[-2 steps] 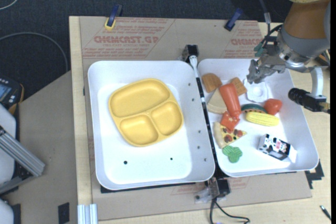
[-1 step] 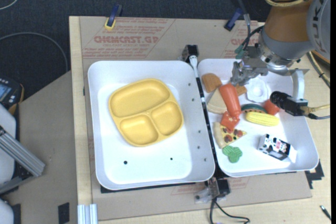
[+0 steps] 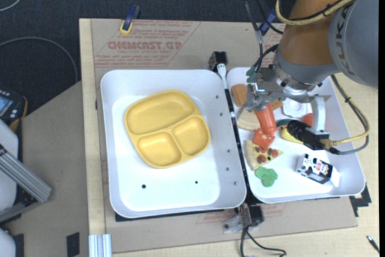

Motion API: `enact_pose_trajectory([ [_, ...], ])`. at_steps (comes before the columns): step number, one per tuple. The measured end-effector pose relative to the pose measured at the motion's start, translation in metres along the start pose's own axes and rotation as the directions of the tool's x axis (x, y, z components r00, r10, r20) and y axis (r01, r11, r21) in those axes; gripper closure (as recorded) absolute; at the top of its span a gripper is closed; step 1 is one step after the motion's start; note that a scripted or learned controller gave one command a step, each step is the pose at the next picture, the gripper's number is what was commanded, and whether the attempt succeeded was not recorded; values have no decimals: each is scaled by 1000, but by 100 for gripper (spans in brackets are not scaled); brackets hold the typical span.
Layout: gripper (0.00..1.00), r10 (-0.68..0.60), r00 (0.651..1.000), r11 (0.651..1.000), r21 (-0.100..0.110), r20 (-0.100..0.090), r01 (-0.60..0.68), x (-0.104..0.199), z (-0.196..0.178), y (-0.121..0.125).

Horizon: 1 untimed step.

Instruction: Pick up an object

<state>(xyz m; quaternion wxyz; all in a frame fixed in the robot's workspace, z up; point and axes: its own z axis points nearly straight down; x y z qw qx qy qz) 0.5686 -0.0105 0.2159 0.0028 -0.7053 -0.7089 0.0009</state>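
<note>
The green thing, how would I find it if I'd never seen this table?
Look at the right white bin, the one crowded with toy food under the arm. Go to its near-left corner, just below the pizza slice. The green thing is small and leafy-looking, the only green piece among orange, yellow and tan ones.

We see smooth, glossy white plastic in both bins [image 3: 114, 129], and a yellow divided plate [image 3: 166, 128] of satiny plastic at frame centre-left. The bench [image 3: 150, 45] beneath looks like matt brown cardboard.
</note>
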Motion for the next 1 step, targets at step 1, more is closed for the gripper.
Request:
enact_pose_trajectory([
  [1,100,0,1000,1000,-2,0,0,47,-16,-17],
])
